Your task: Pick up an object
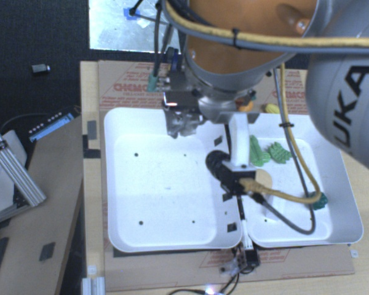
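My gripper (183, 126) hangs over the far edge of the left bin (166, 226), close under the arm's big orange wrist band. In the right bin (338, 226) lie two green toothed pieces, one (257, 152) near the divider and one (280, 152) to its right. A tan round object (262, 179) sits just in front of them, partly behind a cable. A small yellow object (272, 109) peeks out at the far rim of the right bin. All of these are to the right of the gripper, apart from it.
A black hose end (218, 163) and a yellowish cable (289, 195) hang from the arm across the divider and right bin. A teal connector (320, 202) is on that cable. Cardboard lies under both bins.
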